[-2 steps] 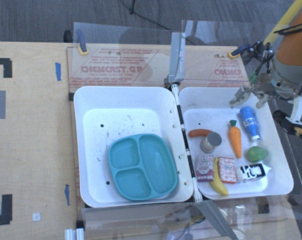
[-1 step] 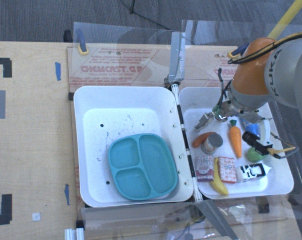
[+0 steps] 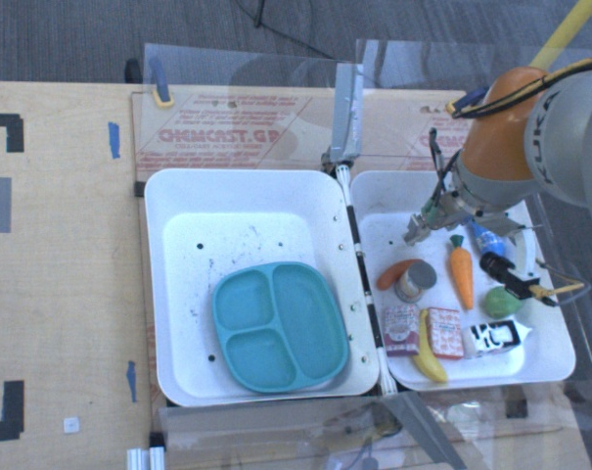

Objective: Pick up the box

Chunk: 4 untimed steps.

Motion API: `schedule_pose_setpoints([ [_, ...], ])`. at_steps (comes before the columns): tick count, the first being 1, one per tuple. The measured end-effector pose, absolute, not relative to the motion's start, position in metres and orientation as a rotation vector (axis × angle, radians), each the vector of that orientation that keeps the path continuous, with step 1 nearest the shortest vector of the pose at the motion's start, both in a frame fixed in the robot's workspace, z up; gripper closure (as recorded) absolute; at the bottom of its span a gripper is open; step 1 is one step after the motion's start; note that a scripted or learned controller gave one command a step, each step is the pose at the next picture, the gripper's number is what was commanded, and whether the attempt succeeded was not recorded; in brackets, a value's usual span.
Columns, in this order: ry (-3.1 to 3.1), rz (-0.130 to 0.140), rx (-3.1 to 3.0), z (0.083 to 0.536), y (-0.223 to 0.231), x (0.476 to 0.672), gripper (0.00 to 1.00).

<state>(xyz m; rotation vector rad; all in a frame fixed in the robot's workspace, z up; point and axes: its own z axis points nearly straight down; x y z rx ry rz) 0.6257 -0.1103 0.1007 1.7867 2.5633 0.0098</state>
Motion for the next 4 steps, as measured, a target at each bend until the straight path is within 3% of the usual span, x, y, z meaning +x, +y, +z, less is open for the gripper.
schedule_pose_setpoints([
  [1,2.564,0.01,1.787,0.101,-0.11,0.626,0.0],
  [2,2.617,0.007,1.722,0.089,-0.111,0.506,0.0],
  [3,2.361,0.012,2.055,0.089,-0.13,0.504,0.0],
  [4,2.347,0.011,2.059,0.099,-0.135,0.505,1.0],
])
